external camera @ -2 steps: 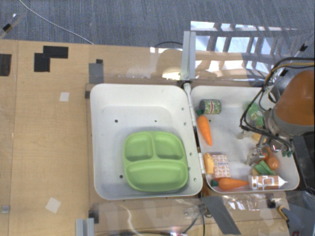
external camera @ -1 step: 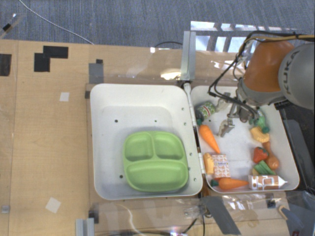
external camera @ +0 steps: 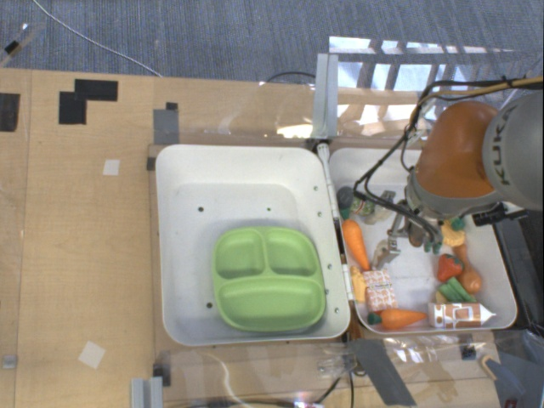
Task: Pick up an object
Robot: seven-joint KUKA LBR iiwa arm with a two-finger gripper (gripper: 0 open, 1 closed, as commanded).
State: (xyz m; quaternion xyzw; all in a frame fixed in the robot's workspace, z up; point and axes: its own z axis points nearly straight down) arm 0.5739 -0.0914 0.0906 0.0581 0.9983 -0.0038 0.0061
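The things to choose from lie in the right bin point(external camera: 507, 300), a shallow white tray crowded with toy food. A carrot point(external camera: 354, 243) lies against the bin's left wall, and below it sits a small printed carton point(external camera: 380, 291). A second carrot point(external camera: 401, 318) rests along the bin's near wall, with a little white bottle point(external camera: 460, 315) just beside it. A red strawberry point(external camera: 449, 268) and some green pieces lie near the bin's right wall. The hand point(external camera: 392, 246) hangs low over the bin's middle, just right of the first carrot and above the carton. Nothing shows between its 2 fingers, which look slightly parted and released, though they are small and hard to read. The grey arm point(external camera: 459, 155) covers the bin's far part. This looks like the approach step. The next move probably calls for settling over 1 item and closing. Left of the bin, a second bin point(external camera: 170, 228) holds a green divided plate point(external camera: 269, 279) on the tabletop point(external camera: 76, 253).
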